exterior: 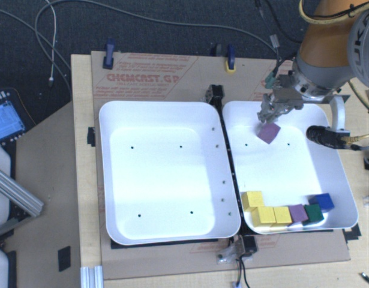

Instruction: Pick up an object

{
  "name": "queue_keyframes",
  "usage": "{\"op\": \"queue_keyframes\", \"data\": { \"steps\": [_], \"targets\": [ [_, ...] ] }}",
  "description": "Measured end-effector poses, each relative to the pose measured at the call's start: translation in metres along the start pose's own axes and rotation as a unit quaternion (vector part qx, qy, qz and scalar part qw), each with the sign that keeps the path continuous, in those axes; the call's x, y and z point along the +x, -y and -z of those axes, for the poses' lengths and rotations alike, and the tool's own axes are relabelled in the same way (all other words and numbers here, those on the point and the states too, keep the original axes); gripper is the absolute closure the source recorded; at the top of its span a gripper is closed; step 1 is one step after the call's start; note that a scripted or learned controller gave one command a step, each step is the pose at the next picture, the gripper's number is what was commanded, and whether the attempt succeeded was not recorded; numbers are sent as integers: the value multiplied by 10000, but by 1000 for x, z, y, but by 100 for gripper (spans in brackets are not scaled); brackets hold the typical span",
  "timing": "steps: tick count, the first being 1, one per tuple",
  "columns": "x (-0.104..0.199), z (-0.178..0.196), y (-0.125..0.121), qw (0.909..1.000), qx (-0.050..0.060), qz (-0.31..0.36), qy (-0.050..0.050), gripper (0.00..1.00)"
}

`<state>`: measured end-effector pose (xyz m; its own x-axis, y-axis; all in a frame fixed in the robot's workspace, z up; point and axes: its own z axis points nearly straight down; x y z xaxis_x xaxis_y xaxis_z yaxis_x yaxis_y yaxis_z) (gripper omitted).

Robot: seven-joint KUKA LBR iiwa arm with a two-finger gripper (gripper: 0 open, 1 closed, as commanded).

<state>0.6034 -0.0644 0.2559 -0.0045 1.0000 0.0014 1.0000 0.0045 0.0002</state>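
Note:
My gripper (272, 117) hangs over the back of the right bin (328, 179), pointing down from the grey and orange arm. A purple block (269, 131) sits tilted between its fingertips, lifted off the bin floor, so the gripper is shut on it. Along the bin's front edge lies a row of blocks: yellow ones (252, 199) at the left, a second purple block (298, 212), a green block (314, 213) and a blue block (323, 201).
The left bin (112, 161) stands beside the right one on a cardboard sheet (148, 77). Blue clamps (108, 54) hold the sheet at the back. A black cylinder (326, 136) juts over the right bin's right rim. Cables trail at the back left.

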Motion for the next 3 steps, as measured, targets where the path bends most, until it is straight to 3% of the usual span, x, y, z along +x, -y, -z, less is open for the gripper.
{"op": "queue_keyframes", "data": {
  "steps": [2, 3],
  "targets": [
    [104, -19, 16, 10000, 5, 0, 2, 100],
    [150, -16, 9, 10000, -1, -1, 1, 100]
  ]
}}
